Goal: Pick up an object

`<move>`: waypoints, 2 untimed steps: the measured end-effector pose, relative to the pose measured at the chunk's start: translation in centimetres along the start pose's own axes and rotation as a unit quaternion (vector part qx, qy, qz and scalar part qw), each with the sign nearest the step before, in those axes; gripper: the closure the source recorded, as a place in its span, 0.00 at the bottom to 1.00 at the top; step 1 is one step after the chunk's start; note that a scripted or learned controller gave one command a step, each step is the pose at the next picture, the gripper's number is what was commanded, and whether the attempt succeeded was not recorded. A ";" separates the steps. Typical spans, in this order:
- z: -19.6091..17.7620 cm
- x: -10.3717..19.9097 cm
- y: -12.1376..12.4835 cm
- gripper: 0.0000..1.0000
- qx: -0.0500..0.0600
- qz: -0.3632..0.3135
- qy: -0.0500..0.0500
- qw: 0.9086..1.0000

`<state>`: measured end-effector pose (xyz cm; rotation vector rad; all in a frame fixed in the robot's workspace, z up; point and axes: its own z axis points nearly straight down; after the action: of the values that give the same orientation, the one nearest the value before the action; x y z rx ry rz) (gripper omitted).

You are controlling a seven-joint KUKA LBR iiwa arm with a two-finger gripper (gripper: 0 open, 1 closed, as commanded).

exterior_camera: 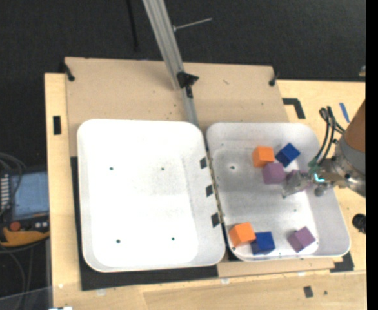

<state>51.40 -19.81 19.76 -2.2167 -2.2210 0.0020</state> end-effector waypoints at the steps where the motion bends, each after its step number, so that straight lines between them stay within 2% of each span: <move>1: -0.3 0.0 0.1 0.00 -0.003 0.000 -0.001 1.000; 2: 5.0 -0.7 -0.8 0.00 0.000 0.001 -0.001 1.000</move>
<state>50.55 -20.46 14.77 -2.2206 -2.2189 0.0051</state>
